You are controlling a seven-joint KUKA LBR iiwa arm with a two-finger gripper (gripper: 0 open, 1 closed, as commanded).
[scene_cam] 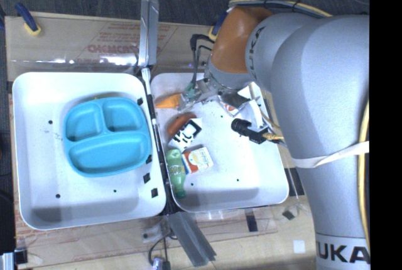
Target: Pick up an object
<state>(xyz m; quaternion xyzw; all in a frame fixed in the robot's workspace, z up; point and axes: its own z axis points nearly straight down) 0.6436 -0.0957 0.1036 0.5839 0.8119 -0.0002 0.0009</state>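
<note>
Orange piece (166, 101) just beside fingers (191, 95), open or closed unclear.

The gripper (191, 95) is low in the right bin (276, 190). An orange piece (166, 101) lies just left of it, by the bin wall. In front of it, a sausage (179, 121), a black-and-white card (189, 132), a small box (198, 159) and a green bottle (176, 172) crowd the left side. To their right the white floor is bare.
</note>
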